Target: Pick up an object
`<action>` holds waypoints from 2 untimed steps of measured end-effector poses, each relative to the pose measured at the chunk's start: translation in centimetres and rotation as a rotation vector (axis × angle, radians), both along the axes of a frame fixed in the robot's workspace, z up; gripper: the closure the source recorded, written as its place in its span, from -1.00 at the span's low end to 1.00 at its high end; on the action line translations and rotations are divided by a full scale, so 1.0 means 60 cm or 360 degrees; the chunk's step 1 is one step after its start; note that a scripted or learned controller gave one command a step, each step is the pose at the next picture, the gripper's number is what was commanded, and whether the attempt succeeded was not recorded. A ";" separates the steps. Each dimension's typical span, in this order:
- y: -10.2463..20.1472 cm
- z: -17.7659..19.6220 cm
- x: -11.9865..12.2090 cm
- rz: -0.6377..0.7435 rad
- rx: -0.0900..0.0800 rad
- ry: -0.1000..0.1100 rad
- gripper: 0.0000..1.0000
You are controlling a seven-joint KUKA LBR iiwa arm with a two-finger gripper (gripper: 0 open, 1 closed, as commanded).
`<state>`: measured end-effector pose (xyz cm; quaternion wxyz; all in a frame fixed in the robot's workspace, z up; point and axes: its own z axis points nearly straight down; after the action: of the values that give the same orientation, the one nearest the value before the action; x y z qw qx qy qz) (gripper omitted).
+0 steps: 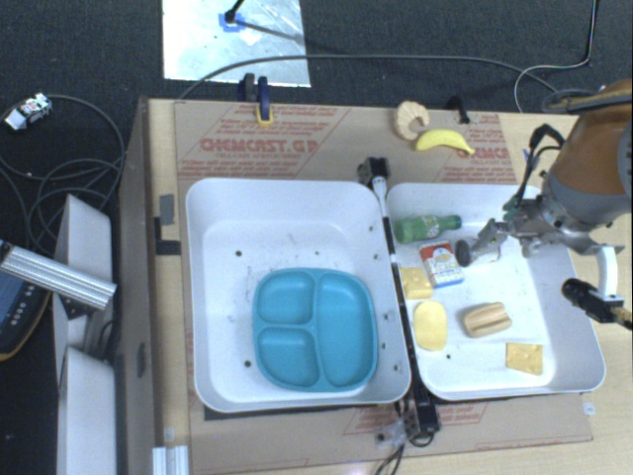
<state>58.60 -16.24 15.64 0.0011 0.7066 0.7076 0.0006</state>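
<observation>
The right bin (569, 310) holds several objects: a green bottle (427, 228) lying on its side at the back, a small red, white and blue carton (441, 264), a yellow square slice (416, 283), a pale yellow oval piece (429, 325), a tan bread roll (486, 319) and a yellow-orange wedge (524, 357). My gripper (467, 251) reaches in from the right and hangs low over this bin. It sits just right of the carton and below the bottle's cap end. Nothing is seen held in it.
A blue divided plate (316, 328) lies in the left bin (227, 226). Behind the bins, a banana (443, 142) and a beige object (410, 119) rest on the cardboard. The grey arm with its orange band (593, 156) covers the right bin's far right corner.
</observation>
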 end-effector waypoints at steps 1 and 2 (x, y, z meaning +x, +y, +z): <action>0.057 -0.095 0.035 0.0003 0.0000 -0.0005 -1.00; 0.097 -0.123 0.121 -0.0025 0.0003 0.0075 -1.00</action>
<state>65.86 -10.43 8.26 -0.0161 0.7119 0.7019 -0.0153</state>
